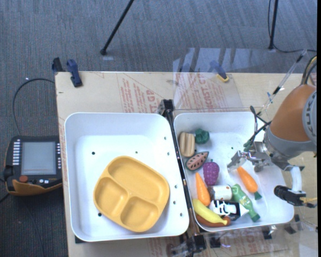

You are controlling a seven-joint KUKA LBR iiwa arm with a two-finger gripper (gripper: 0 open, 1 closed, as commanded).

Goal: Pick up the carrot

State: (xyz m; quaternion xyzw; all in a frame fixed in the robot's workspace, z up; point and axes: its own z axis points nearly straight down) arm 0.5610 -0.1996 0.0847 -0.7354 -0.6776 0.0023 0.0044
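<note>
I see the gripper (pixel 247 160), fingers spread and empty, just above the carrot (pixel 248 180), whose long axis runs from far-left to near-right.

I see a cardboard-topped bench (pixel 123 90). Two white bins (pixel 77 143) (pixel 232 122) sit directly on it, side by side. A blue clamp (pixel 73 72) grips its far-left edge.

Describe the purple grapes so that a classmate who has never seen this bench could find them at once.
Look in the right-hand white bin, the one crowded with toy food. Near its middle, just below the watermelon slice and right of an orange carrot, sit the grapes. They are the bin's one purple item, a small knobbly cluster.
</note>
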